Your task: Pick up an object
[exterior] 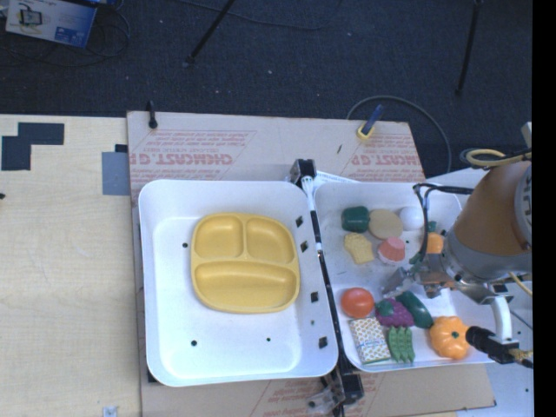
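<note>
Two bins were seen: left bin [165, 259] held a yellow tray [245, 261]; toy food [382, 272] was piled in the right bin [334, 200]. Gripper [415, 278] hovered at its 3 o'clock, finger state undeterminable. "CHEMCAST" was read inverted on cardboard [187, 156].

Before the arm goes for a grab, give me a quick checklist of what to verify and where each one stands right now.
1. Pickable items present in the right bin: ok; a tomato, purple grapes, an orange pumpkin and others lie there.
2. Gripper over the right bin: ok; it sits low among the items, near the grapes.
3. Item held between the fingers: cannot tell; that spot is dark and cluttered.
4. Room around the target: not ok; the grapes, a dark green vegetable and the tomato crowd together.
5. Left bin holds a yellow divided tray, well away from the arm: ok.
</note>
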Available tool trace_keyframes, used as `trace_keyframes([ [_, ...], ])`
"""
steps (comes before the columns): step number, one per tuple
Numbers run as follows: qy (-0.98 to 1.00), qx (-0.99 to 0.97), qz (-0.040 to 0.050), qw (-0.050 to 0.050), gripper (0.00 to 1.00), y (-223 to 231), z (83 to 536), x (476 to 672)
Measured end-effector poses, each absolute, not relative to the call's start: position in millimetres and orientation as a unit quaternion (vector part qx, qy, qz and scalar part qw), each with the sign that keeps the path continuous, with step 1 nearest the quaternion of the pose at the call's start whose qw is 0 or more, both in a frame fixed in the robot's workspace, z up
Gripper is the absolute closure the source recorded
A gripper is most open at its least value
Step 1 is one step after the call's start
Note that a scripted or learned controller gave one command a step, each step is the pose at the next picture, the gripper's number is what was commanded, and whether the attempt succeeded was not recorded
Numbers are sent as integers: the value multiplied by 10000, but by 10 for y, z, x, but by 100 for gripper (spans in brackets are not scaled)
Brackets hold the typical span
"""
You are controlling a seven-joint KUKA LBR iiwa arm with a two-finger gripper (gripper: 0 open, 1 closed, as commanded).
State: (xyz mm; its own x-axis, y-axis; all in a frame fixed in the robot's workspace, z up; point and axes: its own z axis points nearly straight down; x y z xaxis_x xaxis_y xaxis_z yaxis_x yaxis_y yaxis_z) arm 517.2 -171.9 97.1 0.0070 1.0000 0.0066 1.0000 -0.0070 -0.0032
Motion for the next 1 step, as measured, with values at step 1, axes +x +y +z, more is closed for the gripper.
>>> trace_keyframes([
  [1,-7074,-7068,1,13,0,-1475,868,6182],
])
